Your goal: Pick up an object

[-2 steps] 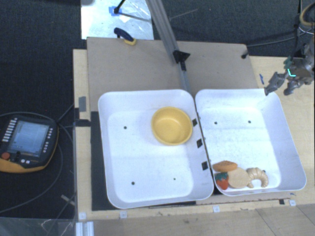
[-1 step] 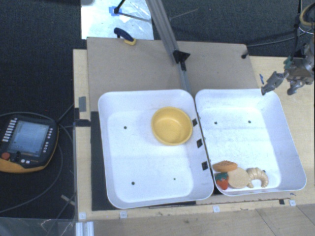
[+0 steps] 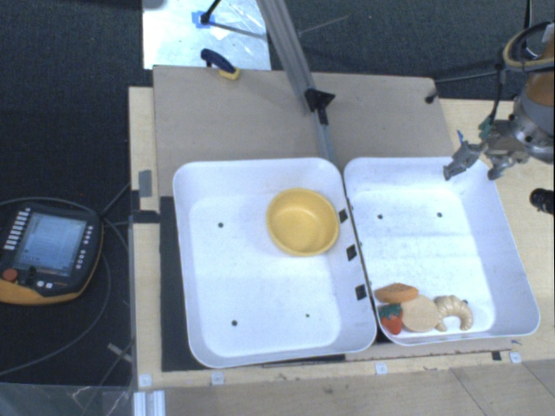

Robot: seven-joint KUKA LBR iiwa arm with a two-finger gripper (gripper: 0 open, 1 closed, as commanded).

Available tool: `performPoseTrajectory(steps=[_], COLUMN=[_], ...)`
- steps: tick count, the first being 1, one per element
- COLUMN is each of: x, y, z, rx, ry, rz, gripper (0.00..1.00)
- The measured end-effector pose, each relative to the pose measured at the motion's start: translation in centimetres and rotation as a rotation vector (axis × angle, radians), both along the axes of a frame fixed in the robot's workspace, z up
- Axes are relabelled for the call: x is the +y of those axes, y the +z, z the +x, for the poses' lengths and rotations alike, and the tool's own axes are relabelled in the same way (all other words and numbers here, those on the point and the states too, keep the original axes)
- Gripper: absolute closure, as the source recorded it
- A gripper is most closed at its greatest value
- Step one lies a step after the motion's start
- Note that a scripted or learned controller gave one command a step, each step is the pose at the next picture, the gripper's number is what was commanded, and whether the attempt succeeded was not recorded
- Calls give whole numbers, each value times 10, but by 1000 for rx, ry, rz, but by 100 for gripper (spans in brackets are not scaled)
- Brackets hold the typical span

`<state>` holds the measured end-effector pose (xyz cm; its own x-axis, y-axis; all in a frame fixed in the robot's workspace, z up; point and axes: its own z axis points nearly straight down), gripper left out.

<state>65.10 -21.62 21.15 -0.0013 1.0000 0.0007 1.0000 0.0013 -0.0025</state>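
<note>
Where the right bin (image 3: 507, 232) meets its upper right rim: gripper (image 3: 473, 168) hovering, fingers spread, holding nothing. Lower right: food items (image 3: 422, 308) clustered. Left bin (image 3: 208, 258): yellow bowl (image 3: 302, 222), upright.

The arm (image 3: 533, 76) is cut off by the right edge, so little more than its wrist shows. The tool (image 3: 475, 165) is small here, and its fingers cannot be made out clearly. In the right bin (image 3: 507, 232), a red item (image 3: 393, 325) lies partly under the orange piece (image 3: 396, 293) and the tan disc (image 3: 420, 314); it may be a fruit.
</note>
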Motion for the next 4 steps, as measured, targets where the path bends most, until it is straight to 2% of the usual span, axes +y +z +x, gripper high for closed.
performPoseTrajectory(steps=[1, 2, 3, 4], x=[10, 3, 2, 7], y=[-50, -108, -94, -49], z=[1, 2, 4, 8], rx=[0, 1, -5, -7], ry=[0, -1, 0, 0], rz=[0, 0, -2, -2], gripper=[0, 0, 100, 100])
